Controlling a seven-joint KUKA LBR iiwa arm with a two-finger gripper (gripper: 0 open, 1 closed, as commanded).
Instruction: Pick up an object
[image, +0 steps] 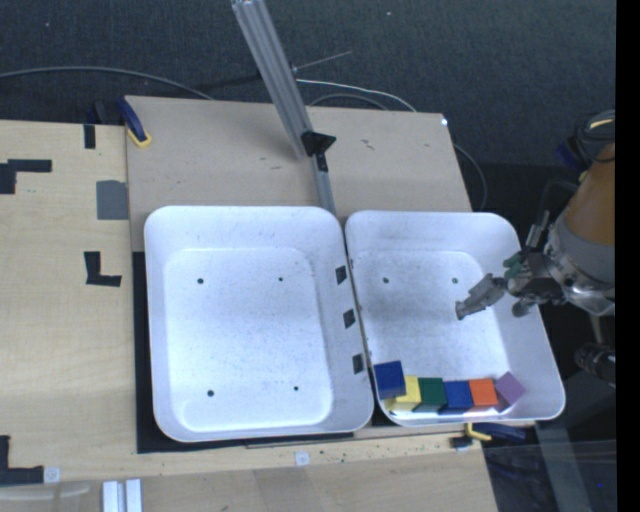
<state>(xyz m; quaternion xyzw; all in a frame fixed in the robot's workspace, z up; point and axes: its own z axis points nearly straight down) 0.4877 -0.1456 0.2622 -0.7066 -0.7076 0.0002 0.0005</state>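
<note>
Several blocks (445, 392) line the right bin's (420, 232) near edge. The gripper (492, 297), fingers spread and holding nothing, hovers above; approach step, descent to follow.

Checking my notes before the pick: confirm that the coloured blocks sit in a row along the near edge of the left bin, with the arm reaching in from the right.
Wrong bin. The camera view shows the coloured blocks in a row along the near edge of the right bin, not the left bin. The arm does reach in from the right.
</note>
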